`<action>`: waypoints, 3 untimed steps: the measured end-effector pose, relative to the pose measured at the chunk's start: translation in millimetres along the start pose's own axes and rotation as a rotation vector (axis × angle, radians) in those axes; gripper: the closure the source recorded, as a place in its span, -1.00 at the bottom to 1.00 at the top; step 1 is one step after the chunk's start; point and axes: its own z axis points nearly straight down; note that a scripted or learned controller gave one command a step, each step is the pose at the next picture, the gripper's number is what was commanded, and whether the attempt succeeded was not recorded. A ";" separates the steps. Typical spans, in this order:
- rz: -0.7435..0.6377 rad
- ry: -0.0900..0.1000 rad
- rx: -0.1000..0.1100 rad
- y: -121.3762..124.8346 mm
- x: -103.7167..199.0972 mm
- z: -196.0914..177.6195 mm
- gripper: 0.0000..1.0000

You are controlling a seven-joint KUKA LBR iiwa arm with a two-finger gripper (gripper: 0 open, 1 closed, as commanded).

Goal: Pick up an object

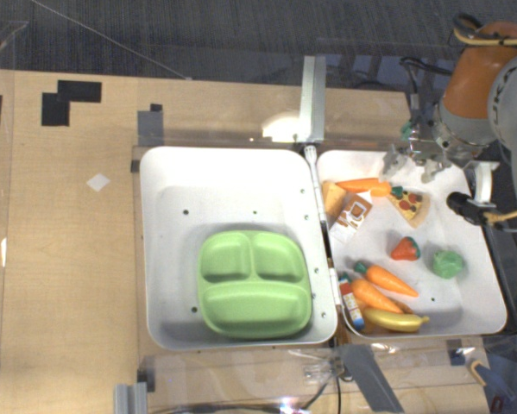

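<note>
The right bin [482, 304] holds several toy foods. An orange carrot [362, 185], a yellow wedge [333, 198], a small printed carton [354, 212] and a pizza slice [410, 204] lie in its far half. Nearer the front are a red strawberry [404, 248], a green lump [447, 264], two carrots [387, 279], a banana [394, 320] and a small bottle [349, 298]. My gripper [412, 166] hangs over the bin's far edge, just above the pizza slice, open with nothing between its fingers.
The left bin [167, 188] bears a green divided tray [254, 285] in its front half. A metal post [313, 102] rises behind the wall between the bins. The arm and its cables [474, 205] crowd the right bin's far right corner.
</note>
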 end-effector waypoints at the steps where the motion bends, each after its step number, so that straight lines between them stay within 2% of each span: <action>1: 0.004 0.000 -0.005 -0.1 31.0 37.7 -1.00; 2: -0.019 0.001 -0.010 -88.9 50.3 50.3 -1.00; 3: 0.023 0.000 -0.010 -30.4 41.2 52.6 -1.00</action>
